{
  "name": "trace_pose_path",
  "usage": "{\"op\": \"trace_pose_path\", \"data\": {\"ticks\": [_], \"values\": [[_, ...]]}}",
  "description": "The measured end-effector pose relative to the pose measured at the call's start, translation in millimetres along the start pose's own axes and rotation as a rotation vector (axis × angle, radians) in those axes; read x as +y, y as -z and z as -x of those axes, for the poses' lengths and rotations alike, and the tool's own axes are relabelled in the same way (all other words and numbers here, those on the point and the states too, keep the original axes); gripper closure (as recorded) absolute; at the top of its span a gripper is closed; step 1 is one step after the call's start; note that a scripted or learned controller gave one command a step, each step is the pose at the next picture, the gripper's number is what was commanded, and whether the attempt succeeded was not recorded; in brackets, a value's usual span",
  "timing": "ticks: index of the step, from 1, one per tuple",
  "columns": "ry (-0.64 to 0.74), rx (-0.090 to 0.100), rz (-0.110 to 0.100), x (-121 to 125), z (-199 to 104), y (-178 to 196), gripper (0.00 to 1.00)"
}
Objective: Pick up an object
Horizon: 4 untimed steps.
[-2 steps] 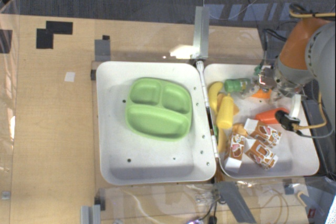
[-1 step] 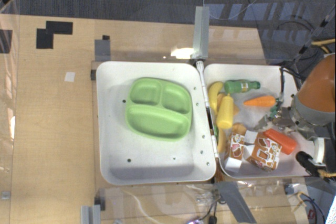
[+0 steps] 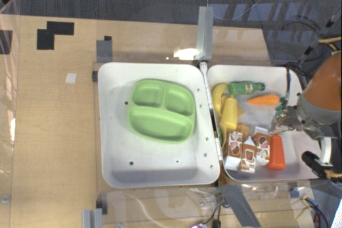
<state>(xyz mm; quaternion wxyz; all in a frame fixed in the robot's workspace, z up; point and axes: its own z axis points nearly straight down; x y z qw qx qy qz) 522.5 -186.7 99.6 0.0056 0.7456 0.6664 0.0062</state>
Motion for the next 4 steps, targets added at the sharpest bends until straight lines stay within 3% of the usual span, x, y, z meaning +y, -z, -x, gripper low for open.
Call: {"op": "trace_pose_path", "data": {"ticks": [1, 2, 3, 4], "values": [[-0.058, 0.001, 0.002, 27, -97, -10, 1.00], [-0.064, -0.004, 0.000, 26, -93, -10, 0.00], [-0.090, -0.003, 0.000, -34, -55, -9, 0.00], [-0.086, -0.001, 0.003, -31, -57, 1, 1.00]]}}
